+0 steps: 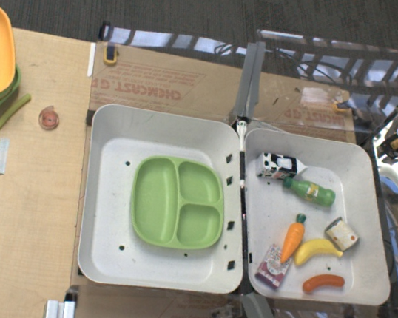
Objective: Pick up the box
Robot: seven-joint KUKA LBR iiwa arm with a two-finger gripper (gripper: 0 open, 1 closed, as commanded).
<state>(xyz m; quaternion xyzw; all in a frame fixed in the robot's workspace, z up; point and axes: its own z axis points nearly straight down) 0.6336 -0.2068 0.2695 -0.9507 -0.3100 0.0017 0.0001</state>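
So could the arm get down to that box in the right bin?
Probably yes. The box lies flat near the bin's front wall with nothing on top; only the carrot touches its upper end.

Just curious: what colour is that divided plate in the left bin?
Light green plate, seen in the camera view.

A lab: two white bins (99, 176) on a cardboard-lined bench (165, 86); metal framing (334, 60) behind.

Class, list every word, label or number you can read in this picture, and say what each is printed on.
"CHEMCNST GF", roughly, upside down: red print on the brown cardboard sheet behind the bins.
Small pink and white box: print too small to read.
Green bottle: label blurred.
Black and white carton: unreadable.
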